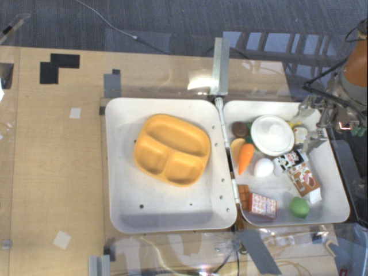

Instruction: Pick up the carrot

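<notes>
The carrot (245,157) is orange and lies in the right bin (340,206) near its left wall, thick end up and tip pointing toward the front. It sits between a yellow item (236,149) and a white egg (263,168), just below a white bowl (272,134). My gripper (312,123) hangs over the right bin's far right side, to the right of the bowl and well apart from the carrot. It is open with nothing between its fingers.
The right bin also holds a brown round item (240,130), a green lime (299,207), a red and white box (262,206), a chocolate piece (244,195) and small printed packets (303,180). A yellow divided plate (171,149) lies in the left bin (123,206).
</notes>
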You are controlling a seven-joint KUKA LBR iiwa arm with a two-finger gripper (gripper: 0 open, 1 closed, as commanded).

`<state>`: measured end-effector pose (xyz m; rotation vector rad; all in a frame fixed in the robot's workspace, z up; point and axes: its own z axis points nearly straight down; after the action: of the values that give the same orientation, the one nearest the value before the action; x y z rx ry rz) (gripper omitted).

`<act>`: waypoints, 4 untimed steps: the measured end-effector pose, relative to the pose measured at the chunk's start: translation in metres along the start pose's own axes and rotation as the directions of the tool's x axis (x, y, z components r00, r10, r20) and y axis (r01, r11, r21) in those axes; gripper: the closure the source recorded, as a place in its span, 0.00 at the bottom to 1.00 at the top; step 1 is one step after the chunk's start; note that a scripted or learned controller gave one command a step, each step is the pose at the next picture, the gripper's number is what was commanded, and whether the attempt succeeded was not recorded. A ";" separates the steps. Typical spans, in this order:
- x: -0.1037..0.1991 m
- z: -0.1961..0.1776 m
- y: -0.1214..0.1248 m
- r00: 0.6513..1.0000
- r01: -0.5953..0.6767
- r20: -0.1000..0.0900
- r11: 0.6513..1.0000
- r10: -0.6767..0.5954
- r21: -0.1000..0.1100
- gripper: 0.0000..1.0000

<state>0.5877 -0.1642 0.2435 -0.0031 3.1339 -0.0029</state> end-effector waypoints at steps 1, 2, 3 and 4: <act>0.020 0.132 0.066 0.970 -0.243 -0.009 0.970 0.243 -0.002 0.00; -0.072 0.152 0.074 0.964 -0.265 -0.002 0.964 0.265 -0.002 0.00; -0.002 0.150 0.077 0.821 -0.571 0.015 0.821 0.571 -0.005 0.00; -0.010 0.150 0.076 0.807 -0.591 0.011 0.807 0.591 -0.002 0.00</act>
<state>0.5988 -0.0886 0.0931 0.9670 2.9689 -0.0012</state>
